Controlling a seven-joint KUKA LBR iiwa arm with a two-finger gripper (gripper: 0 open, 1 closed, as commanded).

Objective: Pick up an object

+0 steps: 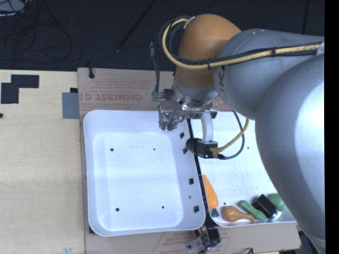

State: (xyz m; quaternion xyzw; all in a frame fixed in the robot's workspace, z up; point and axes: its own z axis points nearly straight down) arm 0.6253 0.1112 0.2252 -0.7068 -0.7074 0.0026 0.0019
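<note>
From the camera view above the bench, the arm (275, 78) comes in from the right and fills the upper right, its orange band (204, 41) sitting just above the wrist. The gripper (170, 119) hangs over the far right corner of the left bin (100, 221), close to the ridge where the two bins meet. Whether it is released or clenched cannot be told from this angle, since the wrist body covers most of it; nothing can be seen held beneath it.

The things to pick lie well apart from the claw, all toward the near side and to its right, in the near corner of the right bin (238, 168). Nearest to the claw is an orange carrot-shaped piece (211, 192), lying along the bin's left wall, just beside the dividing ridge. Beyond it, further from the claw, a tan gourd-shaped piece (235, 214) rests against the near rim. To its right lies a green piece (251, 209), touching or just beside a black block (264, 205), with a second green piece (276, 200) partly hidden under the arm's bulk.

Between the claw and these things stand the bins' adjoining walls and a black fitting (201, 147) with a yellow cable (233, 142) that loops down from the wrist over the right bin.

Below and left of the claw, the left bin shows only its white floor with small dark dots.
</note>
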